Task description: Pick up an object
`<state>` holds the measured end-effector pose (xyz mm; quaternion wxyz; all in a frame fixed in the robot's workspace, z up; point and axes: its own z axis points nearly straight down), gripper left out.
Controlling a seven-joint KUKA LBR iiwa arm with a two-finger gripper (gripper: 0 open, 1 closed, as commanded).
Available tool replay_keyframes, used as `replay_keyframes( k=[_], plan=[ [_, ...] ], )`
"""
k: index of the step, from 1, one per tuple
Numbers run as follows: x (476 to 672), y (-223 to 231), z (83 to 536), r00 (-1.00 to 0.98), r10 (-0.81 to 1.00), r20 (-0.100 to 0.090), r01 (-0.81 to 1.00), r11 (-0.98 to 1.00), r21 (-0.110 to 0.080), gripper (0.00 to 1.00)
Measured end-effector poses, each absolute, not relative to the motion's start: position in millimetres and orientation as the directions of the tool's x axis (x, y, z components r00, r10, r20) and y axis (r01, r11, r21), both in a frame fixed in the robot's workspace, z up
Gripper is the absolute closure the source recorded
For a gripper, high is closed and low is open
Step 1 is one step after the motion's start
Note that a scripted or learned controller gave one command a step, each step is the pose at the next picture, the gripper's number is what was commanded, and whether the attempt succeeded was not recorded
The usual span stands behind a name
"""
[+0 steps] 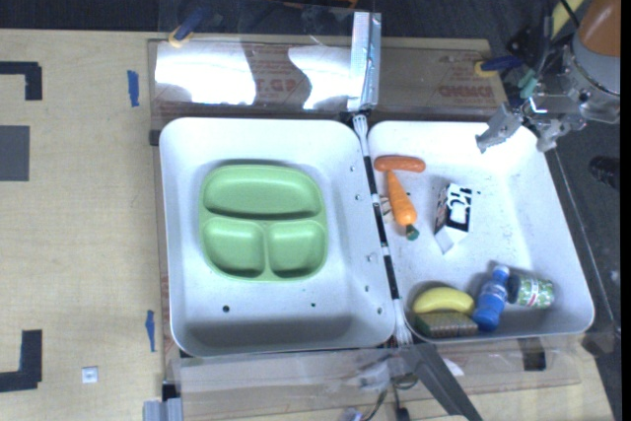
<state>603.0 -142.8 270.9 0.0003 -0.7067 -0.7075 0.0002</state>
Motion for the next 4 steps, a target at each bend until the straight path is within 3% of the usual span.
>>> replay_keyframes(
  k=[1, 2, 3, 4],
  plan=[
    [573.5, -138.3, 145.8, -0.165, 0.986, 0.000, 0.986, 0.165, 0.001, 0.00],
    [581.7, -116.9, 88.7, -0.253, 0.967, -0.005, 0.967, 0.253, 0.008, 0.00],
    [583.5, -118.7, 100.8, -0.249, 0.968, -0.008, 0.968, 0.250, 0.015, 1.00],
    [603.4, -77.0, 188.3, -0.193, 0.981, -0.001, 0.981, 0.193, 0.002, 1.00]
  ],
)
